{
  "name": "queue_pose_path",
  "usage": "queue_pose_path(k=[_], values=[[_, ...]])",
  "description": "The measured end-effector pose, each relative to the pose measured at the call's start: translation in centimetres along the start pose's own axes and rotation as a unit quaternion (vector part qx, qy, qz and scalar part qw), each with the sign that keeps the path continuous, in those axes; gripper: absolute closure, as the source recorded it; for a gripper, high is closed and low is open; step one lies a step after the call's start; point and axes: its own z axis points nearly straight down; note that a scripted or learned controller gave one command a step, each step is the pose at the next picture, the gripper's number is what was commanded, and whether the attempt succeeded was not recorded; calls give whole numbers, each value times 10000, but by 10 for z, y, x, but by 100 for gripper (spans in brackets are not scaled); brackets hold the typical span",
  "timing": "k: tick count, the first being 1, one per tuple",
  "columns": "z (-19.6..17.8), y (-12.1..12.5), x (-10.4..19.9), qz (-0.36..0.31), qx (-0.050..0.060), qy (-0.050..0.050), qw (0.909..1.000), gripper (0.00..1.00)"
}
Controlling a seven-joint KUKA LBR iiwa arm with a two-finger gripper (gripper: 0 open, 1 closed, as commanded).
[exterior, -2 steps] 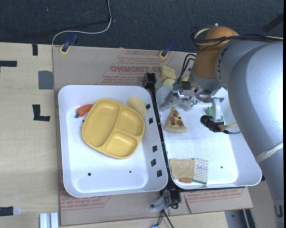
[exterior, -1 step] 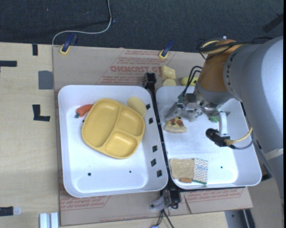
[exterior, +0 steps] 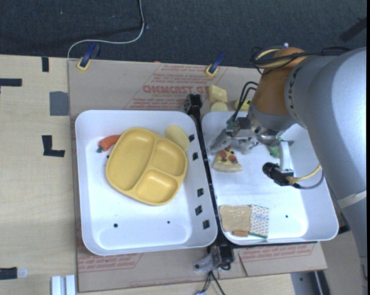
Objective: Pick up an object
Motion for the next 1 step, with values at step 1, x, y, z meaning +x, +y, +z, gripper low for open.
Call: queue_pose_path(k=[1], values=[[1,33,2,-9,34,-5,10000,0]])
